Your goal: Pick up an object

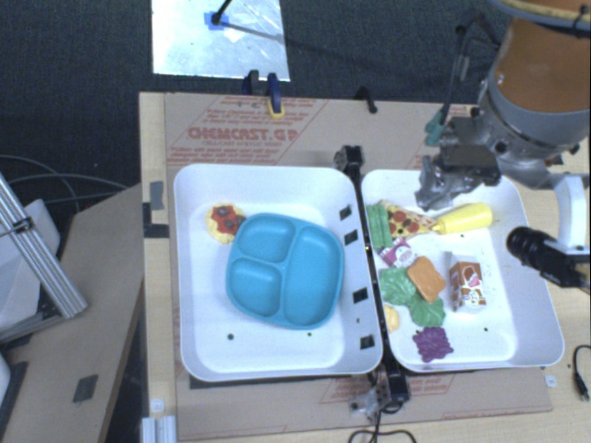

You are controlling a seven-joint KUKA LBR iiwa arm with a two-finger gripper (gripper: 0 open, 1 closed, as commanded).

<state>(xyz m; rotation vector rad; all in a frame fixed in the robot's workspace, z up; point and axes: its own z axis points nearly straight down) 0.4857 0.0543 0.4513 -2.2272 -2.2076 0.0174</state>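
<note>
Toy food heaped in the right bin (531, 335): pizza slice (407, 220), yellow bottle (462, 218), orange bread (427, 278), carton (466, 285), grapes (432, 342). Gripper (434, 195) low over the pizza slice, near the bin's back edge. Blue plate (284, 269) in the left bin (199, 340).

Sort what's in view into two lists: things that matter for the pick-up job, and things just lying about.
For the job:
pincer, low over the right bin
pizza slice and yellow bottle, nearest to it
orange block, small carton, purple grapes, other candidates in that bin

Lying about:
blue divided plate in the left bin
small pizza toy beside it
foil sheet beyond the bench
</note>
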